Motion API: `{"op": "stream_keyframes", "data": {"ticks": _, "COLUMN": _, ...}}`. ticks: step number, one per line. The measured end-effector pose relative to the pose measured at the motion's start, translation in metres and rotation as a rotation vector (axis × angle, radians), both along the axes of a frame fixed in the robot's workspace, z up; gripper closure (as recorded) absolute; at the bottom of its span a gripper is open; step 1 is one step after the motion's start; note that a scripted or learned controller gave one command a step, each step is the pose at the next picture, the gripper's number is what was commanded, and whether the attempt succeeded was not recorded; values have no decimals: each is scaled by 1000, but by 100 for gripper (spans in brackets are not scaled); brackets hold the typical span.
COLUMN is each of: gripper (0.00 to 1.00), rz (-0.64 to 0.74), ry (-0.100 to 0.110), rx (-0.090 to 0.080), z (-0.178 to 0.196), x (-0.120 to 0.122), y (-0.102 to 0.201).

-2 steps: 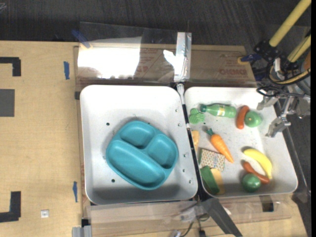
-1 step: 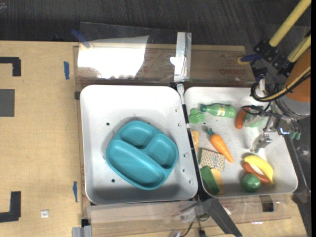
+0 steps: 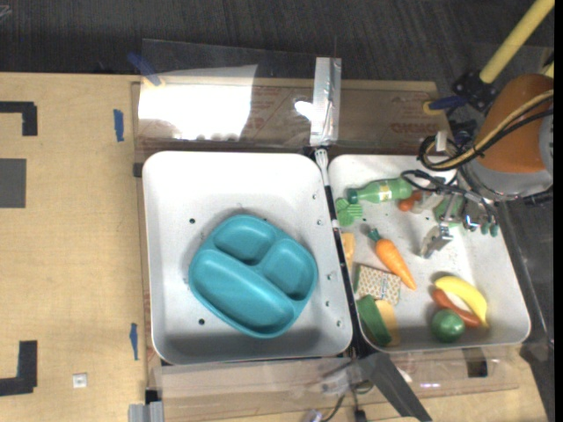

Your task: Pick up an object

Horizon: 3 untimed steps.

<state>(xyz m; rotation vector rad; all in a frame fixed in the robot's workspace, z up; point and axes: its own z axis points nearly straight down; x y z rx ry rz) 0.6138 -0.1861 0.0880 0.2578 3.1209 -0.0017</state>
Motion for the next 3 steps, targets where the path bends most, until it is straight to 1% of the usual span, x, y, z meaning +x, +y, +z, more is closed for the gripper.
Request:
{"op": "stream_keyframes", "data": {"ticks": 1, "gripper": 0, "rz": -51, "ry": -2, "rx": 1, "z": 1, "x": -46, "y": 32}}
{"op": "stream_keyframes", "data": {"ticks": 2, "gripper": 0, "rz": -116, "ry": -3, "rx": 1, "z": 2, "x": -68, "y": 72}}
{"op": "stream_keyframes", "data": {"ticks": 3, "gripper": 0, "rz": 313, "ry": -4, "rx": -4, "z": 1, "x": -25, "y": 35}}
